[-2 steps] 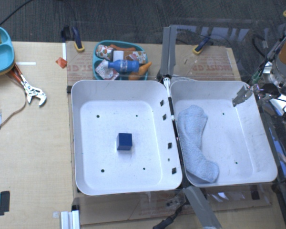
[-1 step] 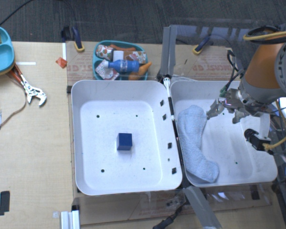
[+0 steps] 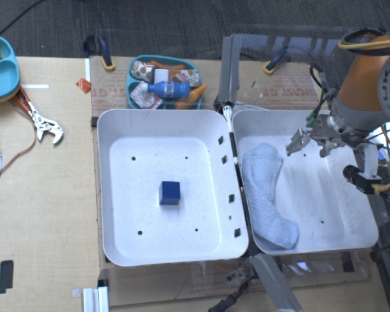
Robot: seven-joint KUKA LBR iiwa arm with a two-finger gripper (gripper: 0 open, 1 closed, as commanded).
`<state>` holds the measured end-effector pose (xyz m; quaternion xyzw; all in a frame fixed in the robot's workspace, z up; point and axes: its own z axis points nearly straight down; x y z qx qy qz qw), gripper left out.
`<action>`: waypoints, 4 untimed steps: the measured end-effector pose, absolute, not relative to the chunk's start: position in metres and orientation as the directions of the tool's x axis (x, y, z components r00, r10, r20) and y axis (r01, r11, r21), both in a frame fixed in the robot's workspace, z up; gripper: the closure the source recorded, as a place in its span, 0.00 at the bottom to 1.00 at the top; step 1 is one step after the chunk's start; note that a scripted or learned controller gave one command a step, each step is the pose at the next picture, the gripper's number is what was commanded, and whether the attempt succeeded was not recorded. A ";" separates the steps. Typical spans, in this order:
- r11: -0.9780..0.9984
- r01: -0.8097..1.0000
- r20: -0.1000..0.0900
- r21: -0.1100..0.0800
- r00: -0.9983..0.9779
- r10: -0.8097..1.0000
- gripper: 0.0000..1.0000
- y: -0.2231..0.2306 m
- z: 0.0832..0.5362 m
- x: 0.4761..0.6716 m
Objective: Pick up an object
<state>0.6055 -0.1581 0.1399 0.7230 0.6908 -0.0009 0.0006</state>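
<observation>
A small blue cube (image 3: 170,193) rests on the floor of the left white bin (image 3: 110,194), a little below its middle. A pale blue towel (image 3: 266,197) lies crumpled along the left side of the right white bin (image 3: 351,239). My gripper (image 3: 310,146) hangs over the far part of the right bin, just right of the towel's upper end. Its fingers (image 3: 293,146) are spread open with nothing between them. The grey arm with its orange band (image 3: 367,77) comes in from the upper right.
A teal tray (image 3: 135,67) of packaged items stands behind the left bin. A wrench (image 3: 44,127) and a blue dish (image 3: 0,67) lie on the wooden bench at far left. Clamps (image 3: 104,52) sit along the back edge.
</observation>
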 end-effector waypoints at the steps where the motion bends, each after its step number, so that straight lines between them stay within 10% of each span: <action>1: -0.045 0.999 -0.003 0.000 0.045 0.999 1.00 -0.159 0.149 0.606; 2: -0.045 0.999 -0.003 0.000 0.045 0.999 0.00 -0.159 0.149 0.606; 3: -0.100 0.995 -0.001 -0.002 0.100 0.995 0.00 -0.165 0.091 0.577; 4: -0.305 0.952 -0.002 0.000 0.305 0.952 0.00 -0.213 0.212 0.581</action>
